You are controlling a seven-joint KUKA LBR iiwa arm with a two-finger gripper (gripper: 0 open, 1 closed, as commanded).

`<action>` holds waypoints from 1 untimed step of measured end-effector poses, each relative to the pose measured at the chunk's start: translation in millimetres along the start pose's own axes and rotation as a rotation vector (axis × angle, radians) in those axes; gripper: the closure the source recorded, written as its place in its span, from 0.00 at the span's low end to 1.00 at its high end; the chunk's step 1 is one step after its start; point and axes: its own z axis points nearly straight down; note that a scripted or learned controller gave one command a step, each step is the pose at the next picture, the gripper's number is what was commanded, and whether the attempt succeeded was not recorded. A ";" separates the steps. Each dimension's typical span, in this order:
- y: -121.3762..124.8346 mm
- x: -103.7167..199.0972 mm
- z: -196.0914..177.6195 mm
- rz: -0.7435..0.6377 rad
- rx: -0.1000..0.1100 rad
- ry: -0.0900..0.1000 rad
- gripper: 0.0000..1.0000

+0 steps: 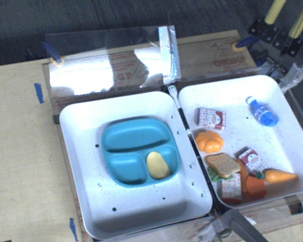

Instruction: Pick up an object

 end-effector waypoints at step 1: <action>-11.0 9.9 16.0 0.093 0.015 0.005 0.00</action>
